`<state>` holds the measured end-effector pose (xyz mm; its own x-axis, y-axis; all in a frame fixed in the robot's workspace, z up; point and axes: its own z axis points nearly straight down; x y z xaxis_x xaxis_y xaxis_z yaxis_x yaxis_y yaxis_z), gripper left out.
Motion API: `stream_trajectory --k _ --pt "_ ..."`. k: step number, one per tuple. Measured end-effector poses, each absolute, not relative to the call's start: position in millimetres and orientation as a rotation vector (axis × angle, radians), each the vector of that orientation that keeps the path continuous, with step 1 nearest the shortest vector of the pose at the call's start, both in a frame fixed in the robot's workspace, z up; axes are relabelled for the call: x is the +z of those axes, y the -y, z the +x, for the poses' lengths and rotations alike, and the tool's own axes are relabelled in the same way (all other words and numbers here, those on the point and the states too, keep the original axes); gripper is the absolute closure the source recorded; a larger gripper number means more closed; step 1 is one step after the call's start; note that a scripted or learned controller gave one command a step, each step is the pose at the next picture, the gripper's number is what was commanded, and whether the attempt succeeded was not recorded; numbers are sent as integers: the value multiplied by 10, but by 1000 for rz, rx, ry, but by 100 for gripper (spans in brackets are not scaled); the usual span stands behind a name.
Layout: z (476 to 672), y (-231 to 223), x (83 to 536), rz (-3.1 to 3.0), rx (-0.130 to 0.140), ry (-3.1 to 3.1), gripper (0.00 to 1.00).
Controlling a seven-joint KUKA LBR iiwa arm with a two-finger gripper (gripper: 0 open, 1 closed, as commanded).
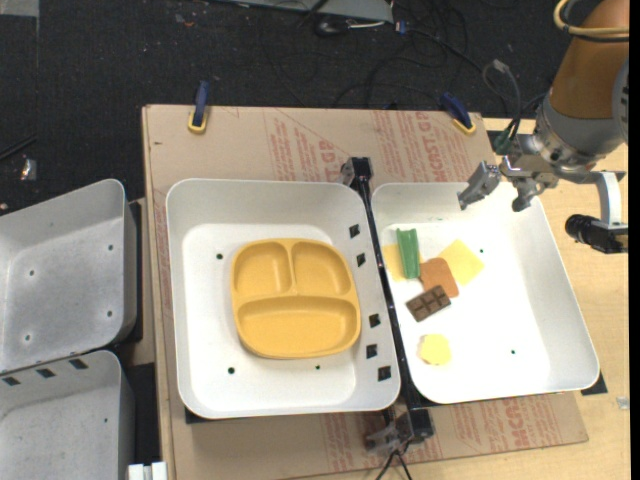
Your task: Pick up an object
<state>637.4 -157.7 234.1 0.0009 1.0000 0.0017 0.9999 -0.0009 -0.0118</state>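
Observation:
In the right bin [540, 298] lie several small items: a green stick [407, 252], a yellow wedge [461, 261], an orange-brown piece [439, 276], a dark brown chocolate-like bar [429, 304] and a round yellow disc [434, 349]. My gripper [497, 190] hangs above the bin's far edge, up and to the right of these items. Its two fingers stand spread apart with nothing between them. The grey arm with its orange band [590, 58] comes in from the upper right.
The left bin [200, 368] holds a yellow divided plate [295, 298]. A black divider [375, 288] runs between the bins. Blue-and-yellow clamps [200, 108] hold the cardboard base at the back. Grey trays [60, 268] lie at the far left.

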Motion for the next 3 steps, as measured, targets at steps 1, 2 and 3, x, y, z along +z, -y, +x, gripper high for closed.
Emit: stream_trajectory --k 1,2,3 --pt "6400 1572 2414 -2220 0 2224 0" --pt "6485 1514 1868 -2215 4 2223 0" --pt "6494 1506 1436 -2217 4 2223 0"
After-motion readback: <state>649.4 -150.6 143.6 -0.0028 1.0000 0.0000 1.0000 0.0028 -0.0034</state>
